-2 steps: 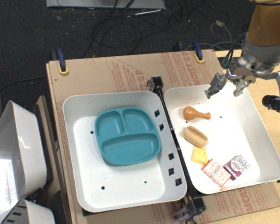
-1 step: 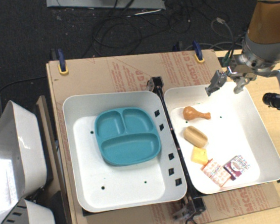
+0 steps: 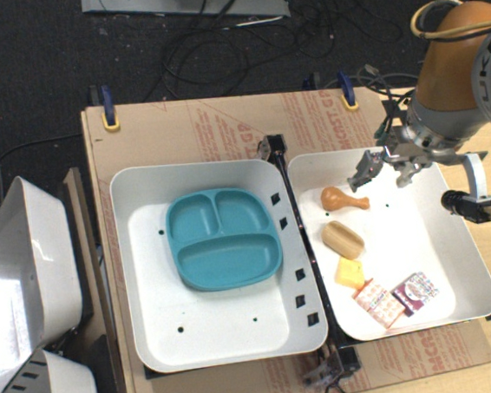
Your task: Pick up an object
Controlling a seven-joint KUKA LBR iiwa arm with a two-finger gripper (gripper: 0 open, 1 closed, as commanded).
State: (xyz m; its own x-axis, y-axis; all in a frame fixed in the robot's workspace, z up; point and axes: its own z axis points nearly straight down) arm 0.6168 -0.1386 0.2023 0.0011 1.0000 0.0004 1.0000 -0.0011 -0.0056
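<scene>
Cardboard-topped bench (image 3: 220, 120), two white bins side by side. Left bin (image 3: 144, 272) holds teal divided plate (image 3: 224, 238). Right bin (image 3: 461, 256): chicken drumstick (image 3: 342, 198), bread roll (image 3: 343, 239), cheese wedge (image 3: 349, 272), two snack packets (image 3: 397, 297). Gripper (image 3: 386, 169) fingers spread, nothing between them, above right bin's far end, near drumstick.

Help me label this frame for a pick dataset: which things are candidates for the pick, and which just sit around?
Pick candidates, right bin:
- drumstick
- bread roll
- yellow wedge
- two packets
- gripper hovers above

Sitting around:
- teal divided plate, left bin
</scene>
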